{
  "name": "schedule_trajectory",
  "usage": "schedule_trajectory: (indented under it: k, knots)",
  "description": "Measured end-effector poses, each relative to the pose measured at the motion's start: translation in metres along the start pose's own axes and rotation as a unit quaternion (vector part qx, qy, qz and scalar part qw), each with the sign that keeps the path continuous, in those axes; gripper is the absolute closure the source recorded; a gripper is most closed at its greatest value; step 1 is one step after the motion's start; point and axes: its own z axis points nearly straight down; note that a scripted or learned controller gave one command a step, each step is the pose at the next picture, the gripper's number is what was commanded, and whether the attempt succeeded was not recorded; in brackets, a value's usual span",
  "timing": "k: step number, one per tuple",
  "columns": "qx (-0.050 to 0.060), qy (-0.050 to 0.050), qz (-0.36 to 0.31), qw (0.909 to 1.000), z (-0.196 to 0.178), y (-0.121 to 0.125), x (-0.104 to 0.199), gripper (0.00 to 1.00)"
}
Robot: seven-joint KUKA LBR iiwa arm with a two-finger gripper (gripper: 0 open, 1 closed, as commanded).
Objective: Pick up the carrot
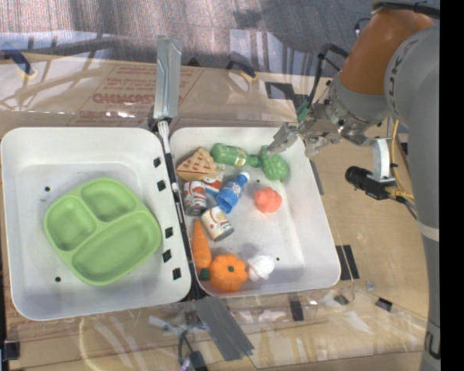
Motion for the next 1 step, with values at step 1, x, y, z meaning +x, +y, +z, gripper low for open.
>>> schedule_trajectory:
  k: [1]
  knots:
    - [0.001, 0.001, 0.014, 0.9999, 0.1192, -0.1434, 0.0019, 0.0]
